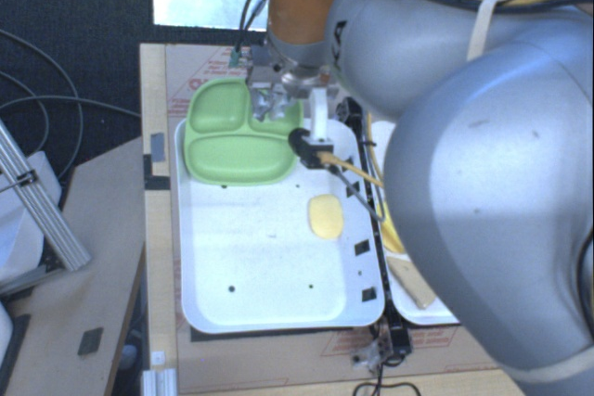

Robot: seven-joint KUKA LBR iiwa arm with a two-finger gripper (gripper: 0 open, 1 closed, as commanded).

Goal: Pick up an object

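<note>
A green divided plate (232, 153) lies in the far part of the left white bin (269, 292). A pale yellow oval object (326, 217) rests on the bin floor, right of the middle. My gripper (267, 105) hangs below the orange wrist band, over the plate's far right compartment and close to its surface. I see nothing held in it. The big grey arm covers most of the right bin.
In the right bin (436, 315), a yellow thing (392, 236) and a tan stick-like piece (413, 283) peek out from under the arm. The bins' shared divider (371, 246) runs just right of the yellow oval. Cables lie off the bench to the left.
</note>
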